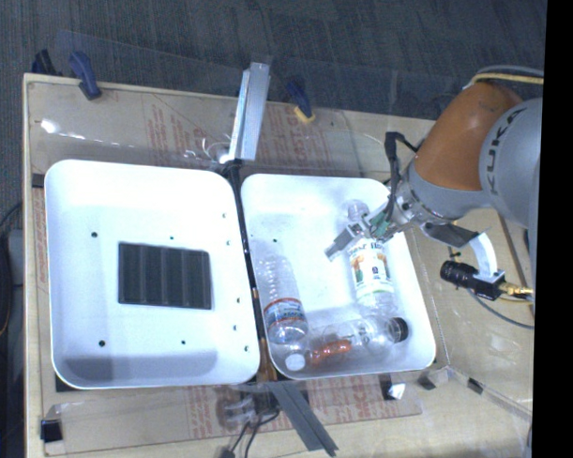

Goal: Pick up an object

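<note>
Over in the right bin [412, 275], the claw [359, 233] hangs low just above the top end of a clear plastic bottle with a white, green and orange label [371, 273]. Its two fingers look spread apart, with nothing between them. This bottle lies on its side, near the right wall of the bin. It looks empty, so I think it is very light. Its skin is thin and smooth, so it may be slippery and may squash a bit if squeezed hard. It is round too, so it could roll away if the claw bumps it. The best place to hold it seems to be across the middle, over the label, with one finger on each side. Two more clear bottles lie close by: one with a red and blue label [282, 308] on the left side, and one with a dark cap [358, 339] along the front wall. The left bin [81, 197] has a dark grate [165, 275] in its floor.
</note>
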Controlling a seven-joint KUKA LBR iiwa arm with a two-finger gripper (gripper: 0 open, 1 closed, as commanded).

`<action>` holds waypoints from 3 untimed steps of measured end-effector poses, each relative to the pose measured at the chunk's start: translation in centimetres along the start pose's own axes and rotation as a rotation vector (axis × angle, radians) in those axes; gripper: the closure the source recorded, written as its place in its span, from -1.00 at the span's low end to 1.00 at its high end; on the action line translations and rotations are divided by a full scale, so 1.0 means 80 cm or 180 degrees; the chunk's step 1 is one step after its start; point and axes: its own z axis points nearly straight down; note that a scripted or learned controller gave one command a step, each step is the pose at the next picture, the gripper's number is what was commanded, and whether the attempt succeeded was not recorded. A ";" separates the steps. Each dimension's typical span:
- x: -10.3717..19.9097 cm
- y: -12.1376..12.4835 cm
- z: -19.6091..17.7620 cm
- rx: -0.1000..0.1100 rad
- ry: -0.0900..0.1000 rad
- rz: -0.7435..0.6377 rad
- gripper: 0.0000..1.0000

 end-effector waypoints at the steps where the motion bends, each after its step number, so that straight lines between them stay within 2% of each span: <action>1: 0.010 -0.020 -0.021 0.0001 0.0003 -0.0364 -1.00; 2: 0.000 0.003 0.003 -0.0007 -0.0010 -0.0621 -1.00; 3: 0.007 -0.013 0.028 -0.0002 -0.0006 -0.0626 -1.00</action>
